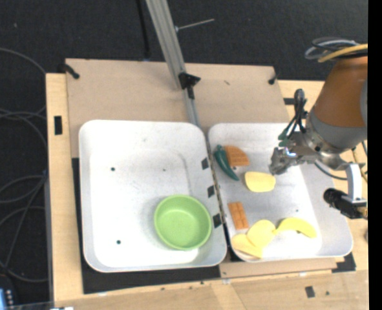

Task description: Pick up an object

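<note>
- On the tan wooden worktop [132, 92] we have two shallow white plastic bins side by side; the left bin [132, 154] carries a round lime-green plastic bowl [183, 221] near its lower right corner, well away from the arm.
- Over the right bin [320, 234] the grey arm with the orange band [342, 102] reaches in from the right, and its tool [280, 163] hangs low near the middle of that bin.
- Whether the tool is spread or closed we cannot tell at this size; we see nothing held in it.
- Nearest candidate, we judge, is the pale yellow rounded soft piece [260, 182], lying just beside and below-left of the tool tip, apart from its neighbours.
- To do this step well we would centre over that piece, come straight down, and close across its narrow side, so it does not skid on the smooth bin floor.
- A cluster of yellow curved pieces [268, 234] sits at the lower edge; crowded, so a poorer choice.
- Two small orange waffle-like blocks [237, 155] and a dark green pepper-shaped item [227, 163] lie by the dividing wall, too close to it for a clean descent.
</note>
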Tool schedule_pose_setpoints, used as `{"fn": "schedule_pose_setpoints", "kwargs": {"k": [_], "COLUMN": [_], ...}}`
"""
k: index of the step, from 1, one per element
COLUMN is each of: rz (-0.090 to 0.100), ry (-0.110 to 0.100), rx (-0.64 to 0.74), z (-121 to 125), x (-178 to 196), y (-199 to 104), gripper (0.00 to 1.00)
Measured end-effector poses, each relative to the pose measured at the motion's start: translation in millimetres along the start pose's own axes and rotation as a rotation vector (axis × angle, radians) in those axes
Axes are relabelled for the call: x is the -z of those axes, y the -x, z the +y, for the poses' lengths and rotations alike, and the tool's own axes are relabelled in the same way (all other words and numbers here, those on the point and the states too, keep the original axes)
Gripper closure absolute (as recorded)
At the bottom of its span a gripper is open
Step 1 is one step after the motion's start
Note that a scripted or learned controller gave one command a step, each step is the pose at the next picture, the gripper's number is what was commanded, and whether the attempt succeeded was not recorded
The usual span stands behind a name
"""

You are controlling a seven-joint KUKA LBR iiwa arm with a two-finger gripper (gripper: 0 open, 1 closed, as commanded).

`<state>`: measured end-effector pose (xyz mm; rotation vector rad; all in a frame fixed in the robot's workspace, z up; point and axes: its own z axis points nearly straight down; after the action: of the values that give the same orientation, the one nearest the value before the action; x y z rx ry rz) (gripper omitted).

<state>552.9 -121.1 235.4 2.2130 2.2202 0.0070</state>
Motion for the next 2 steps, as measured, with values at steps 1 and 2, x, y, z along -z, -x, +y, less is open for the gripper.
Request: {"fn": "schedule_pose_setpoints", "kwargs": {"k": [1, 2], "rz": [0.002, 0.003], "ry": [-0.006, -0.008], "rx": [0.001, 0.004], "z": [0.9, 13.1], "x": [3.0, -5.0], "y": [0.4, -56.0], "gripper": [1.0, 1.0]}}
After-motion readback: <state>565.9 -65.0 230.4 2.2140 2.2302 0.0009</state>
